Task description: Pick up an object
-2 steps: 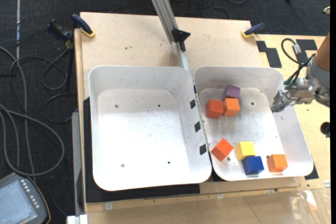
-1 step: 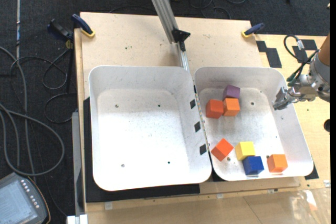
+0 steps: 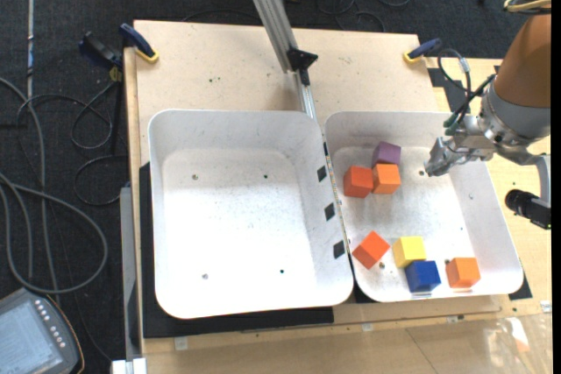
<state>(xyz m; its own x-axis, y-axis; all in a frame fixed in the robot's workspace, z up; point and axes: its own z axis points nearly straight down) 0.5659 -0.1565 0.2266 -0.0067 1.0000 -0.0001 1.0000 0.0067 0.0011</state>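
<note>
The right bin (image 3: 491,215) holds several small blocks. A purple block (image 3: 387,154) sits near the back, touching an orange block (image 3: 387,178), with a red-orange block (image 3: 358,181) just left of that. Near the front lie a red-orange block (image 3: 371,248), a yellow block (image 3: 408,250), a blue block (image 3: 422,275) and an orange block (image 3: 462,271). My gripper (image 3: 437,165) hangs over the bin's back right part, to the right of the purple block and apart from it. Nothing shows between its fingers.
The left bin (image 3: 166,188) lies beside the right one, sharing a middle rim. A metal pole (image 3: 266,0) slants up from the back of the bench. Clamps (image 3: 138,42) hold the board's back corners. A black part (image 3: 526,208) sticks in at the right edge.
</note>
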